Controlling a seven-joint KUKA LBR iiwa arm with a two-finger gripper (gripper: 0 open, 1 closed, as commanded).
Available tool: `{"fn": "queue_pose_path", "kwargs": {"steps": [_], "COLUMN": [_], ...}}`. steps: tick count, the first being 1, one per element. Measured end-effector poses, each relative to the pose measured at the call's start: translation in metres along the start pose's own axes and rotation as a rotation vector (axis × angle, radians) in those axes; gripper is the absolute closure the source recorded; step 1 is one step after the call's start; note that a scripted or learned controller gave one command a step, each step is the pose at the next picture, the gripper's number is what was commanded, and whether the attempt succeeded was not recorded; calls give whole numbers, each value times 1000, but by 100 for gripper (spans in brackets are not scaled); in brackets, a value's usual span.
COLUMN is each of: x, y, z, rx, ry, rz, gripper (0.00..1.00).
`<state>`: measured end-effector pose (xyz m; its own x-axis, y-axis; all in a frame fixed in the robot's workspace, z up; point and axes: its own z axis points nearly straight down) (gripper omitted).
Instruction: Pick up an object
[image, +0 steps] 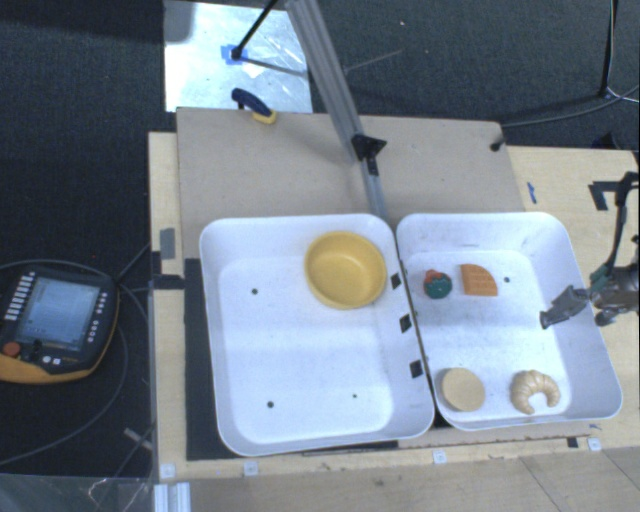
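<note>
End effector (562, 308) at right bin (560, 240) edge, arm cut off; finger state unreadable, nothing visibly held.

We see a croissant (535, 390) lying just below-left of the pincer (566, 308), a round tan biscuit (462, 389) farther left, and an orange waffle (478, 281) and small teal-red toy (437, 285) left, slightly higher.

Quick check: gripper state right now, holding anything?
Gripper: at the right bin's right edge, nothing visible between its fingers; open or shut cannot be told.
</note>
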<state>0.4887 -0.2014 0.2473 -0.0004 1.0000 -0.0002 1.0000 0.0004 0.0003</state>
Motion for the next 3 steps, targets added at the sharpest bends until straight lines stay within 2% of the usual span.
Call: {"fn": "queue_pose_path", "kwargs": {"steps": [2,3], "x": [5,-5], "y": [2,0], "z": [84,138], "rx": [3,4], "ry": [1,1], "rz": [0,1], "gripper": [0,0]}}
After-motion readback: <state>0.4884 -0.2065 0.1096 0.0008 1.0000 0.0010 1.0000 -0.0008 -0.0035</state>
